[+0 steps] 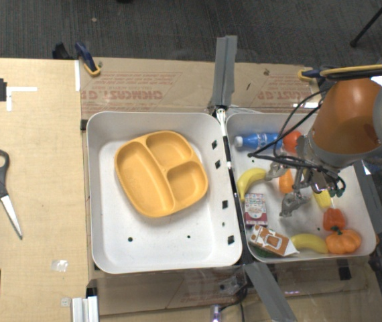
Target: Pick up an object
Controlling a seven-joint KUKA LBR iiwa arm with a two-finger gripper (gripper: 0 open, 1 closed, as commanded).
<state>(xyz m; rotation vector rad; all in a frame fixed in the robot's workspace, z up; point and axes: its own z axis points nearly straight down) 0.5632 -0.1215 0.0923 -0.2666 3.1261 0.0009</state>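
My gripper (297, 200) hangs low over the middle of the right bin (364, 186), below the orange band of the arm (342, 123). Toys lie around it. A small orange piece (285, 181) is just to its left and a yellow piece (322, 198) just to its right. A banana (250, 180) lies further left and a red pepper (334, 218) lower right. A small printed carton (255, 210) rests to the left below it. The arm and its cables hide the bin floor behind the gripper.
A blue bottle (258, 139) lies at the right bin's back. At its front are a second carton (271, 241), a yellow banana (309, 243) and an orange pumpkin (344, 241). The left bin (100, 200) holds a yellow divided plate (161, 173). Scissors (0, 186) lie on the bench at far left.
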